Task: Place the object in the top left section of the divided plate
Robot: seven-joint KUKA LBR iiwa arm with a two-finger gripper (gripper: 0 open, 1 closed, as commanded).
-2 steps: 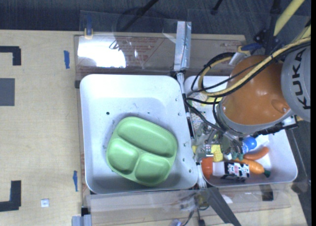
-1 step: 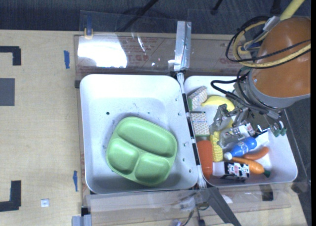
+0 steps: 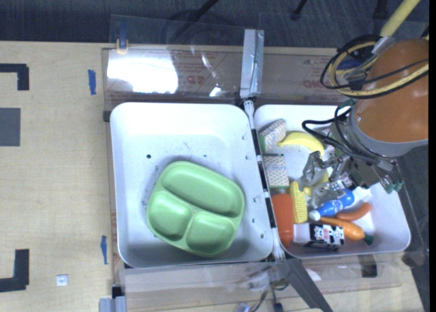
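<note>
Green divided plate (image 3: 196, 208) sits in the left bin (image 3: 129, 133), tilted, nothing in its sections. Gripper (image 3: 325, 173) is down in the right bin (image 3: 398, 232) over the pile: banana (image 3: 300, 142), corn cob (image 3: 298, 201), carrot (image 3: 349, 229), blue bottle (image 3: 337, 203). Can't tell the fingers' state, or whether they grasp anything — clutter hides them.

My arm (image 3: 398, 92) wears orange above grey. The divided plate (image 3: 195, 207) is pale green in its white bin (image 3: 129, 133). Beside it lie a yellow banana (image 3: 301, 142), yellow corn (image 3: 298, 201), an orange carrot (image 3: 354, 211), a blue-and-white bottle (image 3: 337, 203) (cap end red) and a black-and-white cow-patterned carton (image 3: 325, 234).
</note>
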